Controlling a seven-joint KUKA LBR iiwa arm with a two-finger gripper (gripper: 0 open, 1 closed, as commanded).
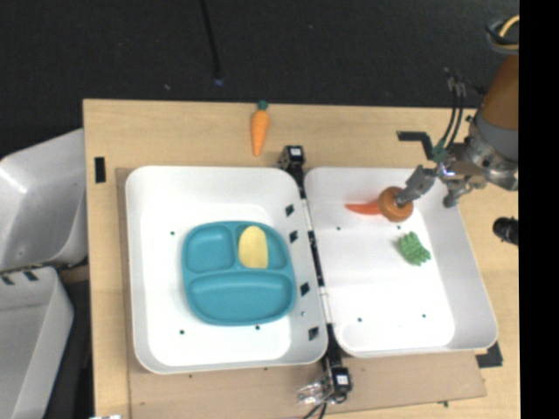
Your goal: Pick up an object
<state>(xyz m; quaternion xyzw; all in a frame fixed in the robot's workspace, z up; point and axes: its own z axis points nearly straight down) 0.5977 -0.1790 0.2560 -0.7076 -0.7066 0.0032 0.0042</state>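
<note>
Hand [403,201] touches a tapered orange carrot [371,206] beside knobbly green piece [414,249]

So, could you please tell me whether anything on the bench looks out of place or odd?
Yes: one toy carrot lies on the bare wooden bench, behind the left bin and outside both bins. The other items sit inside bins: a yellow piece in the blue tray, a second carrot and a green piece in the right bin.
</note>
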